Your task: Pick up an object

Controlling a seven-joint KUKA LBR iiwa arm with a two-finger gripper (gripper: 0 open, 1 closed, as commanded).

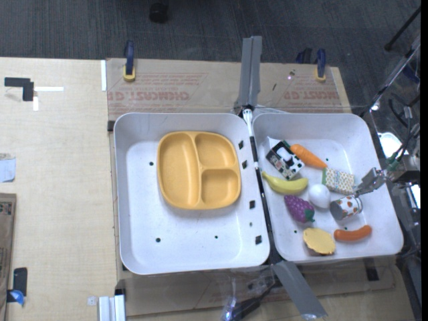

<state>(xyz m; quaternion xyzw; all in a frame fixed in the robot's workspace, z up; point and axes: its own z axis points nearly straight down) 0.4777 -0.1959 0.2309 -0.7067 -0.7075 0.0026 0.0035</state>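
Observation:
The right bin (374, 146) holds a heap of toy food: a carrot (309, 156), a black and white box (283, 160), a banana (284, 182), a white ball (319, 194), purple grapes (300, 208), a speckled cracker block (339, 180), a small can (346, 206), an orange sausage (352, 233) and a yellow-brown piece (319, 241). My gripper (370, 180) reaches in low from the right edge. It sits just above and to the right of the can, beside the cracker block. Nothing visibly hangs from it.
The left bin (134, 199) carries a yellow divided plate (198, 170). A metal divider (253, 172) runs between the bins. Clamps (128, 71) hold the cardboard at the back. The arm's dark hardware (408, 179) crowds the right bin's outer wall.

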